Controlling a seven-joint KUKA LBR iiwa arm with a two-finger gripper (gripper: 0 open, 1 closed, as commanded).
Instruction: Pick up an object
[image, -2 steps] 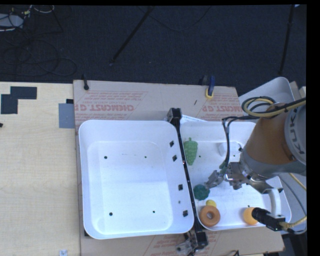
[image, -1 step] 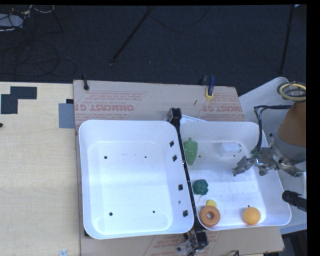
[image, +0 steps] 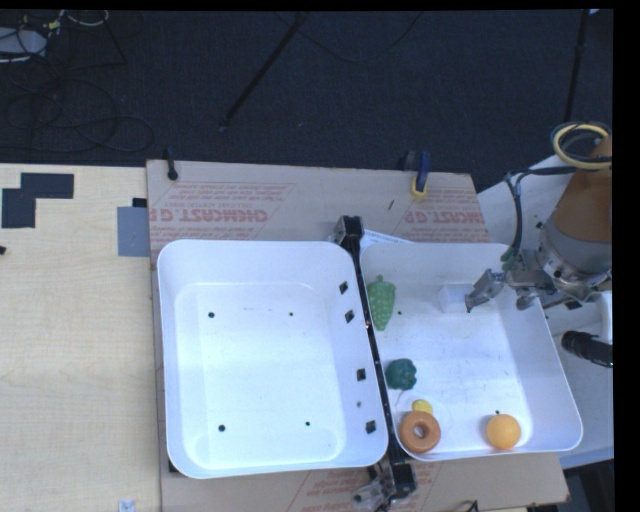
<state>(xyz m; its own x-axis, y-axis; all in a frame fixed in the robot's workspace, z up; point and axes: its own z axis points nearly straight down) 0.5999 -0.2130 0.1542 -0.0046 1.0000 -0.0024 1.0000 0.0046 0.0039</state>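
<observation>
The right bin (image: 560, 400) holds several objects. A light green leafy piece (image: 381, 300) lies by the divider, and a dark green broccoli-like piece (image: 401, 374) sits below it. At the bin's front are a small yellow object (image: 422, 407), a brown donut (image: 420, 432) and an orange ball (image: 503, 431). My gripper (image: 484, 289) hangs over the bin's upper right part, pointing left, with a pale whitish patch (image: 454, 297) just to its left. Nothing is seen in its grasp.
The left bin (image: 170, 300) sits beside the right one, with a black divider clip strip (image: 362, 320) between them. Both rest on cardboard (image: 260, 205). The arm's grey body with orange band (image: 585, 215) stands at the right edge.
</observation>
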